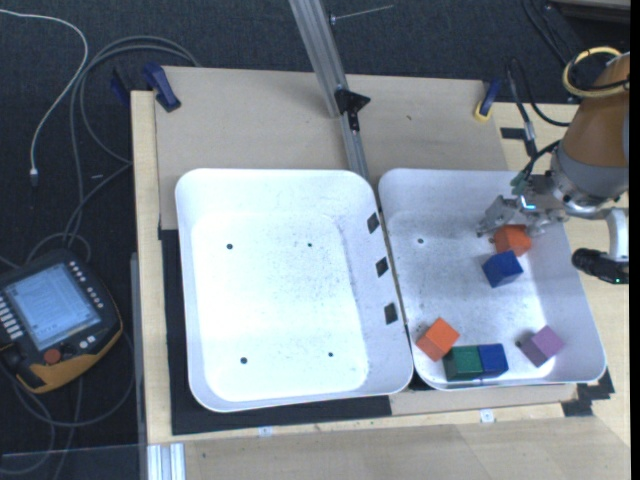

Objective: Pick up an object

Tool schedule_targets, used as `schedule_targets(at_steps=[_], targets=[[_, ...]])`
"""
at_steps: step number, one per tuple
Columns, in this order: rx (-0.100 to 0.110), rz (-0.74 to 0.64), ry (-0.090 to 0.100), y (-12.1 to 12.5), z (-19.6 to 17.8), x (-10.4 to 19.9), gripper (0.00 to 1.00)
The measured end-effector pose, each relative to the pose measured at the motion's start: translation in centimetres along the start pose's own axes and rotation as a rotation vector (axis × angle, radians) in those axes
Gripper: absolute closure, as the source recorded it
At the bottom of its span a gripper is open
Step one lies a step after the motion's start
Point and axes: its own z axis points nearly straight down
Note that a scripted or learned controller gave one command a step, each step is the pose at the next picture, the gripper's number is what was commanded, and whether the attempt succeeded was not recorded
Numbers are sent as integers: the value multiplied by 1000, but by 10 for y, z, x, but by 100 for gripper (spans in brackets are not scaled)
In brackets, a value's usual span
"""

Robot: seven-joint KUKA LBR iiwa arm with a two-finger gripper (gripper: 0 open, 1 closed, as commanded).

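My gripper point(517, 224) hangs over the back part of the right bin point(400, 268), at the end of the grey arm with the orange band. Its fingers look spread, so it is open. An orange block point(513, 239) lies right under it, partly hidden by the fingers and resting on the bin floor. A blue block point(502, 268) sits just in front of the orange one, touching or nearly touching it.
Along the right bin's front edge lie another orange block point(437, 338), a green block point(463, 362), a second blue block point(491, 359) and a purple block point(542, 344). The left bin point(200, 268) stands beside it. A metal pole point(320, 38) rises behind the bins.
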Motion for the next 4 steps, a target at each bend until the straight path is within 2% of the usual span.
schedule_targets(at_steps=[1, 2, 3, 4], targets=[[4, -4, 5, -18, -23, 30, 0], [11, 0, 5, -65, 24, 25, 0], [0, -2, 2, -61, 10, 26, 100], [-10, -12, 2, 16, -59, 96, 100]])
